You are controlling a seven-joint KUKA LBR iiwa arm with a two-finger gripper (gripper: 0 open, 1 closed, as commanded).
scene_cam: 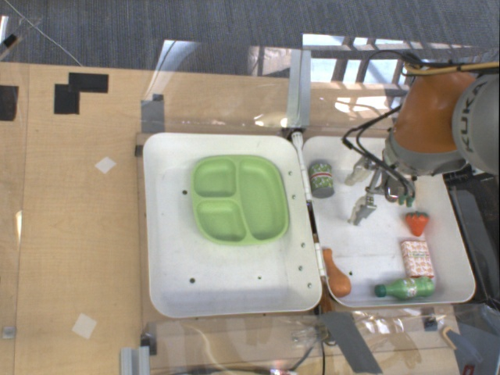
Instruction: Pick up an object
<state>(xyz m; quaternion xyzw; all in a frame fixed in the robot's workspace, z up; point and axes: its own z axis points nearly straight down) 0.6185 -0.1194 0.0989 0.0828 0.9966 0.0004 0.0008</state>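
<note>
The claw [361,191], fingers apart and gripping nothing, is hovering at 3 o'clock from the small can [321,178].

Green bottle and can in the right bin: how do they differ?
The bottle lies on its side by the bin's near wall; the can stands upright by the divider, farther back. The bottle is long and slim; the can is short and squat. Both are green-toned and clear of the pincer.
</note>
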